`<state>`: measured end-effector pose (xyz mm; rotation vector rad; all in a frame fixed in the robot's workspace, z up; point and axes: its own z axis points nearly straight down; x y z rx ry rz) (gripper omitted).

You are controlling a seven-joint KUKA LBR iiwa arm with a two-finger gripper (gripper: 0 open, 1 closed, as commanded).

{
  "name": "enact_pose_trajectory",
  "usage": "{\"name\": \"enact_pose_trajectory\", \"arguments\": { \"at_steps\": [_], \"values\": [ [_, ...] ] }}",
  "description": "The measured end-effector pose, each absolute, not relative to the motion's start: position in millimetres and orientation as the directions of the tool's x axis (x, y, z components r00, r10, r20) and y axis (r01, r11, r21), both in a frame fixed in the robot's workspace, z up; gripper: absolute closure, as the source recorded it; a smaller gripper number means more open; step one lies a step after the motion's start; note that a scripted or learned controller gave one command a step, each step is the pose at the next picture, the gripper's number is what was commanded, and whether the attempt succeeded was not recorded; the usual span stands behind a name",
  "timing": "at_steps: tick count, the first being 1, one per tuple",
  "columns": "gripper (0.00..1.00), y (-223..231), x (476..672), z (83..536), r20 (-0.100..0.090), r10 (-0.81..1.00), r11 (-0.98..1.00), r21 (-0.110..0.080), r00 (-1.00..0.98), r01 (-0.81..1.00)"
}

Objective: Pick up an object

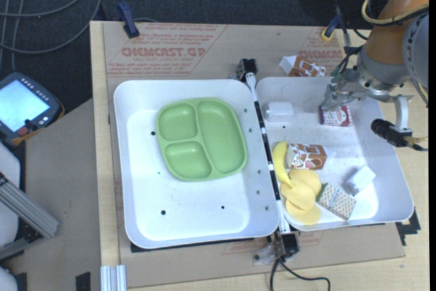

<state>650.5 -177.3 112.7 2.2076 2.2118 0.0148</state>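
Reaching into the right bin (pixel 402 195), the gripper (pixel 336 97) hangs directly over a small red-and-white packet (pixel 336 116) near the bin's far wall; I judge this packet the likely target. Its tip sits just above or touching the packet's top edge, and I cannot tell which from this slanted view. Whether it is spread, pressed together or pinching anything I also cannot tell. The packet lies flat on the bin floor, apart from its neighbours, which is probably why the program chose it: a clear approach from above. Near it, toward the divider, sits a small white block (pixel 280 109). Toward the near side, items crowd together: a brown-and-white carton (pixel 306 157), a yellow banana (pixel 280 165) against the divider, pale yellow pieces (pixel 303 195), a patterned box (pixel 336 201) and a grey-white piece (pixel 359 179). These touch or overlap, a harder pick. The left bin (pixel 136 215) holds a green divided plate (pixel 201 138). Another carton (pixel 304 67) lies on the bench outside the bins. No lift logged yet.
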Motion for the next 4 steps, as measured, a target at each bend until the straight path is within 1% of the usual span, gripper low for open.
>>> {"name": "enact_pose_trajectory", "arguments": {
  "at_steps": [1, 2, 3, 4],
  "values": [
    [0.0, -177, 650.4, 113, -0.005, 1.0, 0.002, 0.018, -0.002, 1.0],
    [0.0, -196, 651.5, 90, -0.003, 1.0, 0.001, 0.01, -0.001, 1.0],
    [1.0, -196, 653.6, 102, -0.006, 1.0, 0.003, 0.017, -0.003, 1.0],
    [0.0, -196, 653.3, 102, -0.006, 1.0, 0.003, 0.016, -0.003, 1.0]
  ]
}}
